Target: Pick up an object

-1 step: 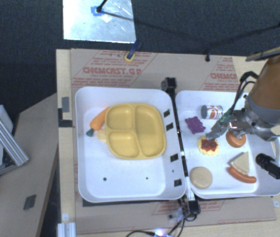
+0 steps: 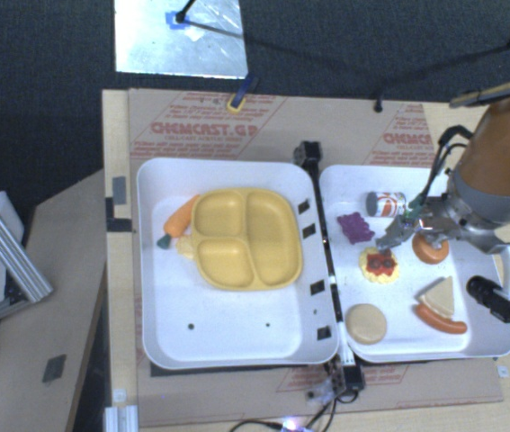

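Note:
The right bin [image 2: 487,342] holds several toy foods. A purple grape bunch [image 2: 355,227] and a small can [image 2: 384,204] on its side lie at the back. A yellow disc with red topping [image 2: 379,266] sits in the middle. An orange round piece [image 2: 431,250] lies to the right. At the front are a pale wedge [image 2: 438,293], a sausage [image 2: 442,320] and a tan bun [image 2: 367,322]. My gripper [image 2: 391,239] hangs low just above the yellow disc, between the grapes and the orange piece. Nothing shows in its grasp.
The left bin [image 2: 228,336] carries a yellow divided plate [image 2: 241,238] with a carrot [image 2: 180,216] against its left side. A black-clipped divider [image 2: 322,241] separates the bins. The arm's orange band [image 2: 506,151] overhangs the right bin's far right corner.

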`<state>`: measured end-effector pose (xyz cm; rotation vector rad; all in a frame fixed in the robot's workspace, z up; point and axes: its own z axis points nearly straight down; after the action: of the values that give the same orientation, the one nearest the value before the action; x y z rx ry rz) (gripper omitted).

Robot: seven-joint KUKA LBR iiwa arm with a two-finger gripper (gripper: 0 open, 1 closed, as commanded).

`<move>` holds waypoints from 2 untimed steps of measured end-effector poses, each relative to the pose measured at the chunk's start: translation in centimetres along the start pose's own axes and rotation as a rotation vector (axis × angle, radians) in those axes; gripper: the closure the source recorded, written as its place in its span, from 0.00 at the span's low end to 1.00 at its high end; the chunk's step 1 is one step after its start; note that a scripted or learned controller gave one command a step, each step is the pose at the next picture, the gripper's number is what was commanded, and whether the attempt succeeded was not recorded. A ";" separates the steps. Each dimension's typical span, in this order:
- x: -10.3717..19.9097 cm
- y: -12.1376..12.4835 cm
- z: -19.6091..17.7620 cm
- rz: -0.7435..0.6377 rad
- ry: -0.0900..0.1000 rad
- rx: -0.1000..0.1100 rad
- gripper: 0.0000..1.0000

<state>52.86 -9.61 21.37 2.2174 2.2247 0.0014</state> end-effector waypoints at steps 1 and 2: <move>-0.6 -0.7 5.9 0.003 0.001 0.006 0.00; -0.6 -0.2 10.2 0.002 0.001 0.004 0.00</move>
<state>52.70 -10.21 11.13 2.2225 2.2249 -0.0022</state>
